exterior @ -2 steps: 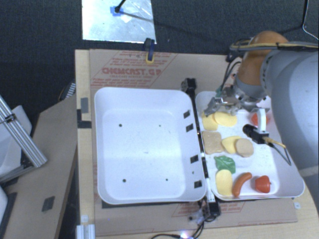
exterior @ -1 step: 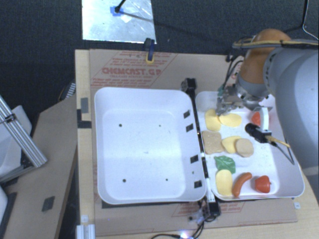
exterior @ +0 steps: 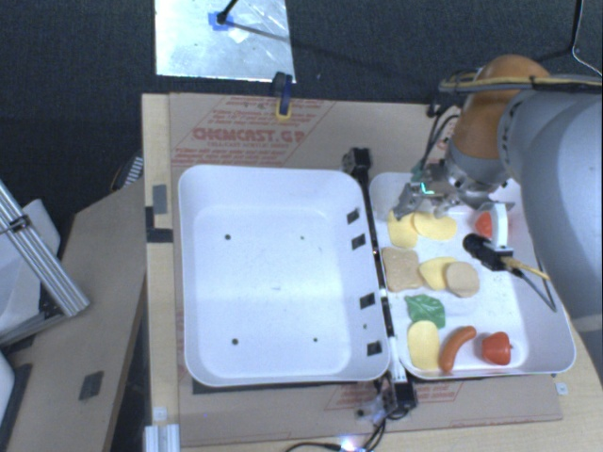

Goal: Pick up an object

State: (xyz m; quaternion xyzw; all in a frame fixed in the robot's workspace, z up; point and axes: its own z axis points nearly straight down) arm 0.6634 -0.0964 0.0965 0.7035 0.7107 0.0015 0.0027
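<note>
The hand [exterior: 413, 199] hovers low over the yellow toy food [exterior: 419, 226] at the right bin's [exterior: 556, 347] far edge (finger state impossible to tell), so nothing looks lifted yet.

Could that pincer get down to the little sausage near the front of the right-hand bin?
Probably yes. The sausage lies in the open, touching a yellow piece on one side, with a red piece close on the other. The pincer hangs over the same bin's far end, nothing standing between them.
</note>
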